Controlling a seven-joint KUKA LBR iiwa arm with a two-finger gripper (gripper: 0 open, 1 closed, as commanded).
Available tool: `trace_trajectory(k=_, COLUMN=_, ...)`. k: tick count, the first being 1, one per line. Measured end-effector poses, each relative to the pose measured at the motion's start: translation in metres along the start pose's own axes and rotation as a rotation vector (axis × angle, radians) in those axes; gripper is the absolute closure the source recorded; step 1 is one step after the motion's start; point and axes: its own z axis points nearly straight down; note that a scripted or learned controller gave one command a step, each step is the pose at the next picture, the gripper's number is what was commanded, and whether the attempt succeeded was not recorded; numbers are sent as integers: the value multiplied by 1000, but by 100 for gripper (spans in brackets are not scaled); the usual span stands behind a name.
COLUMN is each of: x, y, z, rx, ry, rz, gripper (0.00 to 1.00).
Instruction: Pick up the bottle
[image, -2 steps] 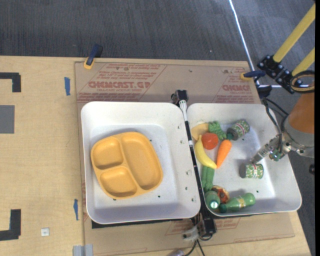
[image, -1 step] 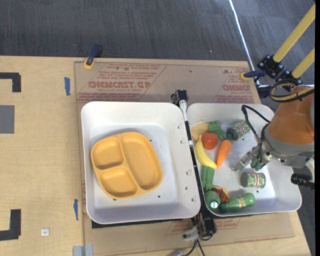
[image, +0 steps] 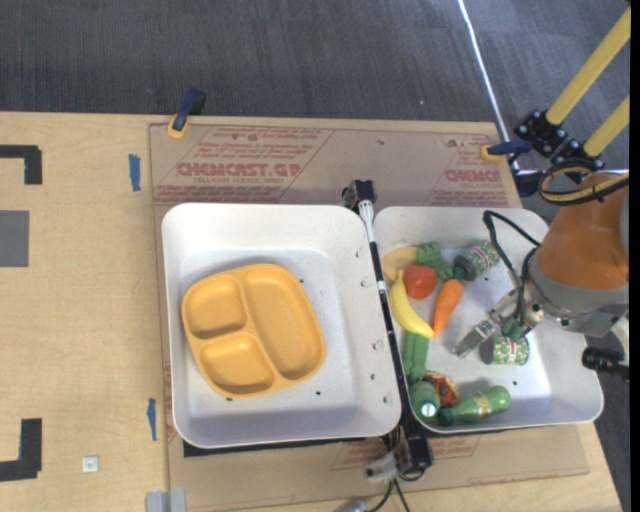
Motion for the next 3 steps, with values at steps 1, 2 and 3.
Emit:
trace_trajectory(k=1, x=67, y=-6, z=-14, rx=3, ry=3, rz=-54, gripper=0)
trace_trajectory(k=2, x=29, y=-3, z=-154, rx=2, ry=0, rz=-157, gripper=0)
trace_trajectory(k=3, x=28, y=-2, z=-164, rx=-1, ry=-2, rz=-157, gripper=100)
